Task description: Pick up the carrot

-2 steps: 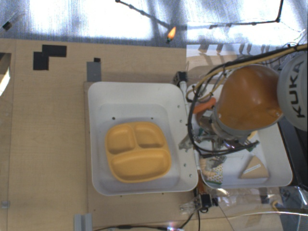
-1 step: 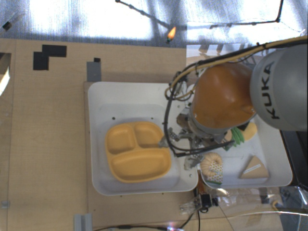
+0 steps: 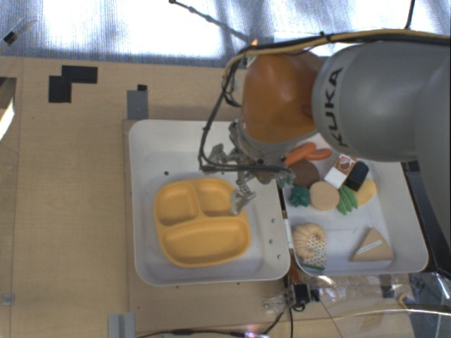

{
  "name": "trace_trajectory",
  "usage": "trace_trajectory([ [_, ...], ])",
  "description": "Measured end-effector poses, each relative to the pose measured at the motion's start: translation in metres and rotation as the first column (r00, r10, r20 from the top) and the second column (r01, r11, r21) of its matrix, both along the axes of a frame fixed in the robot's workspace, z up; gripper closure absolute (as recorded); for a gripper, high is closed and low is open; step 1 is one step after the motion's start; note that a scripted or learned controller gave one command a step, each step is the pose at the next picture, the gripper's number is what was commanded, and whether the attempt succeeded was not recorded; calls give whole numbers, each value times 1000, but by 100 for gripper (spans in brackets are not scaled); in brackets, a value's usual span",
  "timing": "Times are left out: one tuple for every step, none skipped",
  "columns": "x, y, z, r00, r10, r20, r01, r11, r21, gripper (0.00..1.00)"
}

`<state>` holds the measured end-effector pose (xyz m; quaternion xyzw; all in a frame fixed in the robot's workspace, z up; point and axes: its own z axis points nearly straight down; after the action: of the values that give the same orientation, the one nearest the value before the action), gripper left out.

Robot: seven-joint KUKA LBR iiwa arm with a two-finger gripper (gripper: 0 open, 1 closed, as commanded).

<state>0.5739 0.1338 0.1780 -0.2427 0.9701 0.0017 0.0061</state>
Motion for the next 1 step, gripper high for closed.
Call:
trace_trajectory([
  [-31, 42, -16, 984, 179, -3, -179, 984, -1, 0],
])
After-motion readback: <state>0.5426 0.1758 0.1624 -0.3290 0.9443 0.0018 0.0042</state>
